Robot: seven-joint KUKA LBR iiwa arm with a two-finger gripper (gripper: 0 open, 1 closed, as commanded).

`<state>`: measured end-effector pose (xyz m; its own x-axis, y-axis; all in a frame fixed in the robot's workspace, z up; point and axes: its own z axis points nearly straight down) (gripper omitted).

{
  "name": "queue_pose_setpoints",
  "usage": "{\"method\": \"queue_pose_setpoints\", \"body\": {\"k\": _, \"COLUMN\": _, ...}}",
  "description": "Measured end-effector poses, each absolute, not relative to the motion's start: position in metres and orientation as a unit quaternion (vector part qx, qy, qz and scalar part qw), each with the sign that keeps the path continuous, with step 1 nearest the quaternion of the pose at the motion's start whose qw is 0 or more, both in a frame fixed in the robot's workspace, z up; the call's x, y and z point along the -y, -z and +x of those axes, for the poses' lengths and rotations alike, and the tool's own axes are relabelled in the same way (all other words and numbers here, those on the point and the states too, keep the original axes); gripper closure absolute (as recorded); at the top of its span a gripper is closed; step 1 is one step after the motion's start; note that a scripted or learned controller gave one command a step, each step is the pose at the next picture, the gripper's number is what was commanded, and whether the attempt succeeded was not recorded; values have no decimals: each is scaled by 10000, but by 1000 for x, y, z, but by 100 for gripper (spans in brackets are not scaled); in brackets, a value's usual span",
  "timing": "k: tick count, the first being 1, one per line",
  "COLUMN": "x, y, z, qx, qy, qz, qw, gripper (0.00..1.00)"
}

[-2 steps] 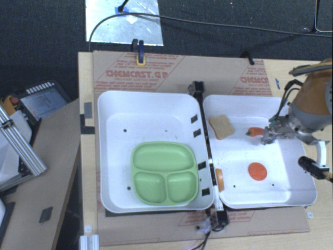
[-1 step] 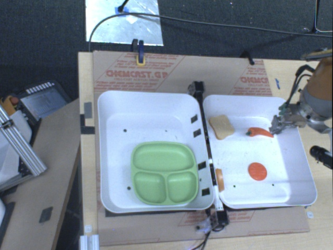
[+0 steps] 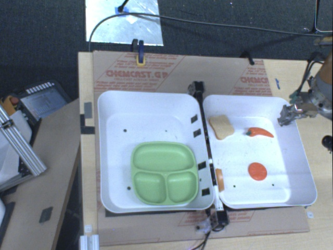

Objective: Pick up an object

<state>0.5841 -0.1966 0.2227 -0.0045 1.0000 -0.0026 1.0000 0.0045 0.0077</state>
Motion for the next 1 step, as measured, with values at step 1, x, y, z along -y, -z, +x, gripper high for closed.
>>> {"method": "queue_pose_setpoints", "body": {"k": 1, "x": 152, "y": -218, "z": 577, "qx": -7099, "qy": -8, "qz": 7043, "qw": 1, "gripper": 100}}
